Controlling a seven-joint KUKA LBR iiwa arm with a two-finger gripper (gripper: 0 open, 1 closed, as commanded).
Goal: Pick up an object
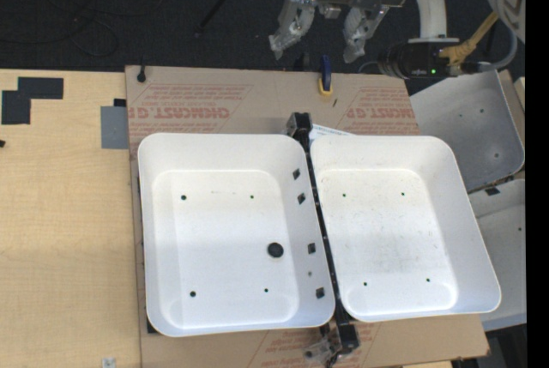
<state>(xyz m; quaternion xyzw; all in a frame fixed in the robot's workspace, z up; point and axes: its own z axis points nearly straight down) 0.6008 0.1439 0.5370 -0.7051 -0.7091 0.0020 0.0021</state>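
A small round black object (274, 250) lies in the left white bin (163, 229), toward its lower right part. My gripper (322, 36) hangs high at the top of the view, above the back edge of the bench and well away from the object. It is open, its two fingers (287, 30) spread apart with nothing between them.
The right white bin (463, 229) sits beside the left one, joined along a black clamp strip (310, 212). Both rest on a brown cardboard sheet (214, 105). A small blue and yellow clip (326, 76) stands at the sheet's back edge. A grey metal plate (476, 113) lies at the right.
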